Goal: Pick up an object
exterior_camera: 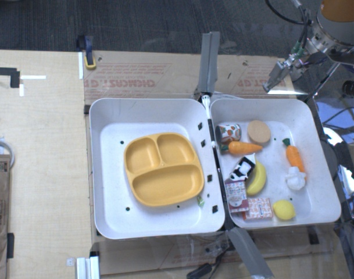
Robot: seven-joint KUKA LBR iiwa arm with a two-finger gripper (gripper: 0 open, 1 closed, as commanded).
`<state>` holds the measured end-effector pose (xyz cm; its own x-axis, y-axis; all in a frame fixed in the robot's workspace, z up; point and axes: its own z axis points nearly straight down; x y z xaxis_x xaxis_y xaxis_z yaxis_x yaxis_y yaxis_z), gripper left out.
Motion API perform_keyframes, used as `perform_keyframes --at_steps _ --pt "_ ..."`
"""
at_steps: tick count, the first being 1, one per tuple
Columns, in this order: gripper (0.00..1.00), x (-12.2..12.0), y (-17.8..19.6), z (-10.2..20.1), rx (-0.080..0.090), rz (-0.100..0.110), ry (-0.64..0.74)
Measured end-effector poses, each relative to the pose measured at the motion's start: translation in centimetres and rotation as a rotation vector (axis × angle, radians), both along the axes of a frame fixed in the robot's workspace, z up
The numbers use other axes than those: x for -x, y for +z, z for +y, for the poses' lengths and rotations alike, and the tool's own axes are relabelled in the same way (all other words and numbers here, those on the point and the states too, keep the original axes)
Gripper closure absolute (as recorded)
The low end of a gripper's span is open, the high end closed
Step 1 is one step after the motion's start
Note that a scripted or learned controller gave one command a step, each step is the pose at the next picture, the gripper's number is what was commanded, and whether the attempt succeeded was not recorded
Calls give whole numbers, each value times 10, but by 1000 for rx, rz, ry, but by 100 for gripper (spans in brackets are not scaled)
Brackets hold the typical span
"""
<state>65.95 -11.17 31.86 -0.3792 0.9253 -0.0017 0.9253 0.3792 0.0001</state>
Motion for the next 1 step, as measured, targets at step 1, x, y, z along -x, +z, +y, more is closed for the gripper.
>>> perform_keyframes --at_steps 1 --pt "0 1 -87 -7 -1 3 -305"
